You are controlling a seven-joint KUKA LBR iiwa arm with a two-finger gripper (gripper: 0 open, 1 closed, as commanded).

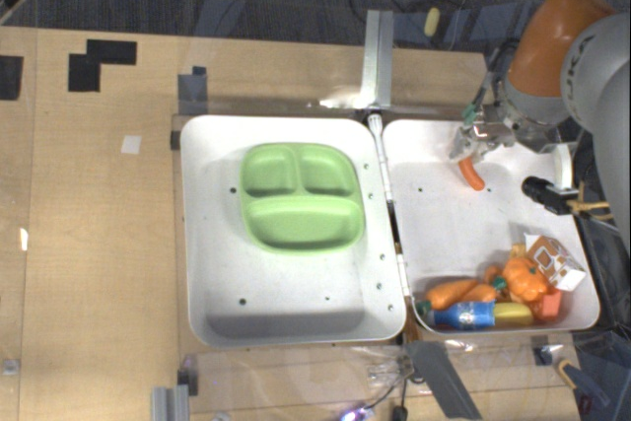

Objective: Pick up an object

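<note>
The grey arm (601, 64) with its orange band reaches in from the right and hangs its gripper (477, 139) over the far part of the right bin (434, 232), 1 of 2 shallow white bins set side by side on a pale wooden bench (79, 261). The jaws stand apart with nothing between them. Just below the gripper, on the bin floor and towards the near side, lies a small orange piece (472, 174), slim and tilted, close to the fingertips but not between them; whether it touches them cannot be told. The other loose things in this bin are crowded into its near right corner, well apart from the gripper: an orange carrot-shaped toy (452, 292) on the left of the heap, a blue item (467, 315) and a yellow item (513, 314) lying end to end along the near wall, a rounded orange toy (524, 282) above them, a white and orange packet (548, 257) towards the right wall, and a small red block (550, 305) beside the yellow item. The left bin (217, 291) holds 1 thing, a green plate (301, 195) divided into 3 compartments, lying flat near the bin's middle.
</note>
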